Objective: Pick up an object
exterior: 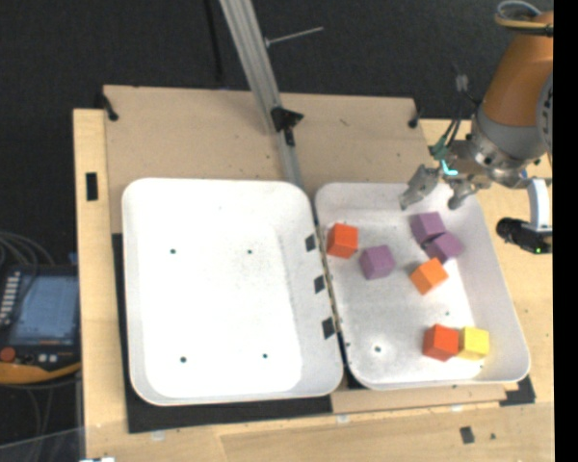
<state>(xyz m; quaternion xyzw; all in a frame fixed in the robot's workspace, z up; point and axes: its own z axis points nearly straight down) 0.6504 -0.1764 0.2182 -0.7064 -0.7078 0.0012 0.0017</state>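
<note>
End effector: my end effector (434,187) hangs over the far edge of the right bin, its two fingers spread apart with nothing between them.
Arm: my grey arm with the orange band (515,75) comes in from the right.
Table: a pale wood table (202,133) carries both bins; a dark mat shows under their near edges.
Room: dark floor lies around the table. A grey metal pole (255,61) slants up from the table's far middle. A handheld control pendant (34,320) with a bluish screen and cables sits at the left.
Writing: I can read no labels or writing.
Left bin: the white left bin (140,258) shows a few small dark dots on its floor.
Right bin: the white right bin (501,306) holds the blocks.
Blocks far: two purple blocks (433,236) touch each other just near my end effector; an orange block (428,276) sits just beside them.
Blocks middle: a single purple block (377,262) lies near the centre, an orange-red block (342,241) near the bin's left wall.
Blocks near: a red-orange block (442,342) touches a yellow block (475,342) at the near right corner.
</note>
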